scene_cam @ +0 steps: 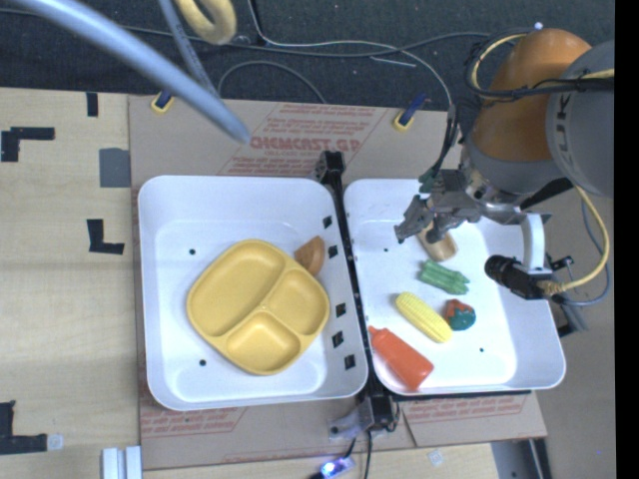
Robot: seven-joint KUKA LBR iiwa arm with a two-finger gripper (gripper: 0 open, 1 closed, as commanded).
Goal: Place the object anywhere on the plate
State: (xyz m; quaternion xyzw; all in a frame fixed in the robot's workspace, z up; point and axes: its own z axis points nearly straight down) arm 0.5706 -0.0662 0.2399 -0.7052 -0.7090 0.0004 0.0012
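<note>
The yellow divided plate (pixel 258 307) lies in the left bin (pixel 160 267) with nothing on it. A brown rounded piece (pixel 312 254) rests on the bin floor against the plate's upper right rim. My gripper (pixel 416 231) hangs open over the upper part of the right bin (pixel 529 357), its fingers pointing down and left. A small tan object (pixel 440 243) lies just under the right fingertip (pixel 432 228), touching or nearly touching it, and is not clearly between the fingers.
The right bin also holds a green vegetable (pixel 441 276), a yellow corn cob (pixel 422 316), a small red and teal item (pixel 459 314) and an orange-red piece (pixel 401 357). A black divider (pixel 344 267) runs between the bins. Cables loop beside the arm at the right.
</note>
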